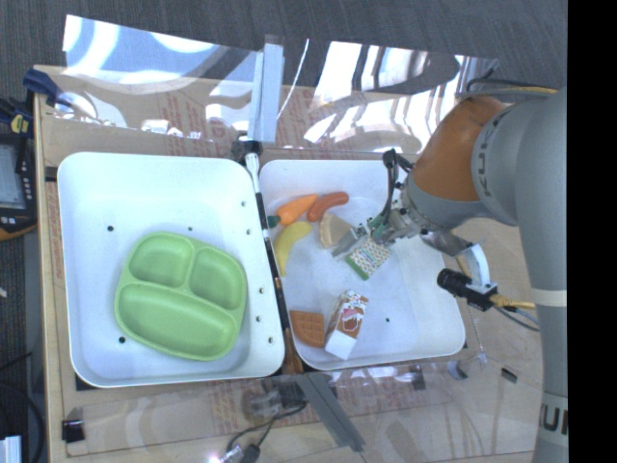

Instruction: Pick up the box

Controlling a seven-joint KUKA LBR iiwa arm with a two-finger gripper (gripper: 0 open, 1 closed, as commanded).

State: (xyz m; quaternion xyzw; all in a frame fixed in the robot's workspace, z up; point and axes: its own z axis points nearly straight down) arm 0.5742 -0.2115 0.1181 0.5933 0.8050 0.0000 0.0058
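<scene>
A green three-compartment plastic tray [181,295] lies in the left white bin [87,186]. The right white bin [429,321] holds an orange carrot [295,208], a reddish sausage [329,204], a yellow banana [291,244] and a brown waffle [308,328].

Bright, even light; glare streaks the bench [193,114] top.

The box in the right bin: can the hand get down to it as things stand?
Probably yes. The box lies at the right bin's front, top side uncovered, with a waffle close beside it. The hand is above the bin's middle, over a patterned packet.
</scene>
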